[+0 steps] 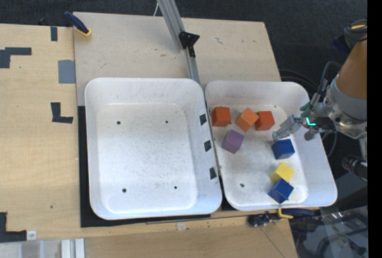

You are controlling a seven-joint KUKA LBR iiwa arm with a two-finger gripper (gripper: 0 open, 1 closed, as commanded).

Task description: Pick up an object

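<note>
While the gripper hangs at the frame's right with fingers spread and holding nothing, just above the blue cube in the right bin, a descent risks clipping the neighbouring red cube.

My gripper hangs over the right bin: a blue cube crowds six o'clock, orange blocks nine; bare floor lies toward seven.
</note>
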